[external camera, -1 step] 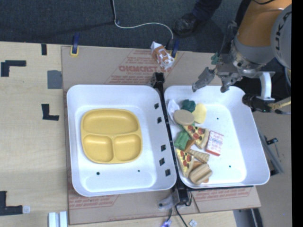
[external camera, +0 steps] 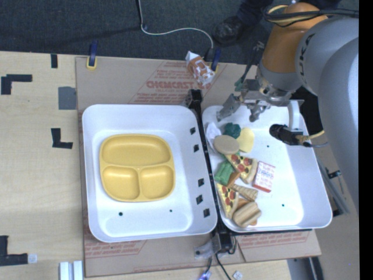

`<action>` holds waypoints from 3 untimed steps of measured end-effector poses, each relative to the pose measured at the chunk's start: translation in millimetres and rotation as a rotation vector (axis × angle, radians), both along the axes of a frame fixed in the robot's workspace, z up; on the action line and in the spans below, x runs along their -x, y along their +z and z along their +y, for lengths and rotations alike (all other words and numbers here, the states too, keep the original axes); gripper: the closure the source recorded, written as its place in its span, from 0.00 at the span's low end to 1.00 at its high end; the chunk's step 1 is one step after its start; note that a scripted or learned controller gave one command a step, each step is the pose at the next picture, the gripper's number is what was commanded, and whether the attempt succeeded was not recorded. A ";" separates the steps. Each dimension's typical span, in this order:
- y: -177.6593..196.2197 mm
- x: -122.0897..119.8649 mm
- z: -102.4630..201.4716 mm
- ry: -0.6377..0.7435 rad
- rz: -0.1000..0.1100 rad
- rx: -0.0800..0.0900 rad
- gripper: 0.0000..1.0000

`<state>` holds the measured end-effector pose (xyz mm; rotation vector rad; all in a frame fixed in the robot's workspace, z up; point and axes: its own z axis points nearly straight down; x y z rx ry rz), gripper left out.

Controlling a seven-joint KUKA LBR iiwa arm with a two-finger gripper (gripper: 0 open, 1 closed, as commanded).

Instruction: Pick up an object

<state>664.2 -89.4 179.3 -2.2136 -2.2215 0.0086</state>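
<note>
Toy food pile [external camera: 238, 171] below open end effector [external camera: 240, 111]

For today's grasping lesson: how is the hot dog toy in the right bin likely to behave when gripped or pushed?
The hot dog toy looks rounded and elongated, so a push may roll it. Its glossy surface suggests light, stiff plastic that could slip. It touches a pizza slice, which would probably shift too.
</note>
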 end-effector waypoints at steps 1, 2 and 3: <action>-83.1 13.9 -19.5 -0.006 -0.009 0.009 0.00; -93.9 -5.4 -44.3 -0.002 -0.008 -0.001 0.00; -84.0 -5.8 -43.1 0.000 -0.010 0.000 1.00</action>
